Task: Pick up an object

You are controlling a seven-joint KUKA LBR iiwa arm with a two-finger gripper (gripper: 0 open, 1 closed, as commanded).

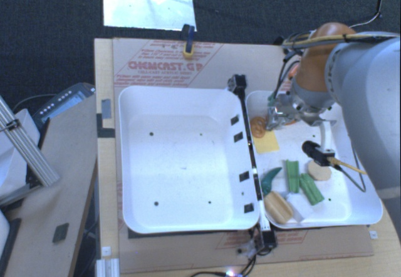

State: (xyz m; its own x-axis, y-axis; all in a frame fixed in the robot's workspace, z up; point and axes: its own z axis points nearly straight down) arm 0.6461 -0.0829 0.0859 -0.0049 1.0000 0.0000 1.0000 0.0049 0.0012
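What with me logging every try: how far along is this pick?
Done: the gripper is low in the right bin, beside the orange disc. In hand: nothing visibly held; whether it grips is unclear. Left: lifting an object; the yellow square lies on the bin floor.

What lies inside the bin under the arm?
Seen: yellow square, orange disc, two green sticks, dark green crescent, tan loaf, beige round piece. The arm covers the bin's far corner.

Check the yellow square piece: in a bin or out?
In. The yellow square piece lies flat on the floor of the right bin, beside the orange disc, near the pincer.
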